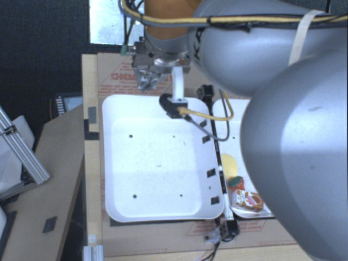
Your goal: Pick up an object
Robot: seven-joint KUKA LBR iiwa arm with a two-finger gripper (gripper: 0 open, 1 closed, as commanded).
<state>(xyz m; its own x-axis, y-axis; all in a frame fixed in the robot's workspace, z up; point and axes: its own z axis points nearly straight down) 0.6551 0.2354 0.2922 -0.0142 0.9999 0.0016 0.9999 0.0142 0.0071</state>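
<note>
My gripper hangs above the far rim of the left white bin, near its back left part, with nothing visible in it. In the right bin a yellow object lies close to the divider. Just in front of it sits a red and white packet. The large grey arm covers most of the right bin, so whatever else lies there is hidden.
A black rod with clips runs between the two bins. Brown cardboard lies under the bins, and an aluminium frame stands off the bench at the left.
</note>
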